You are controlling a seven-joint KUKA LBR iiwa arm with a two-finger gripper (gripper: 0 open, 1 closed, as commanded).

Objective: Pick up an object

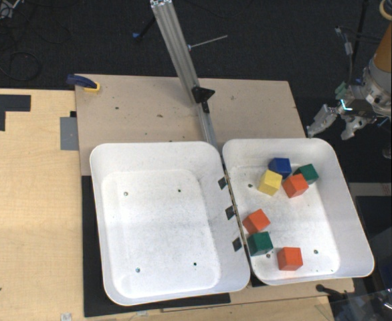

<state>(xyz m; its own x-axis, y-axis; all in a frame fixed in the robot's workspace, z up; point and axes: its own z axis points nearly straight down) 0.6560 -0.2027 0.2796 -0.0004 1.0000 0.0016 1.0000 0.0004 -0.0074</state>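
End effector [335, 122] apparently open (off-bin); three orange blocks [295, 185], two green [308, 173].

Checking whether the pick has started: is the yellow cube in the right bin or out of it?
In. The yellow cube lies on the right bin's floor, touching the blue cube.

Matt plastic, pale wood and bare metal, as we see them from above.

We see two white bins, the left bin [157, 223] and the right bin [330, 226], both smooth and matt like moulded plastic, the left faintly speckled. The blocks, among them a yellow block [271, 181] and a blue block [280, 166], look painted and slightly satiny. The table [22, 199] shows pale wood grain beside a duller brown board [249, 109]. A ribbed aluminium bar [177, 45] has a brushed metal sheen.
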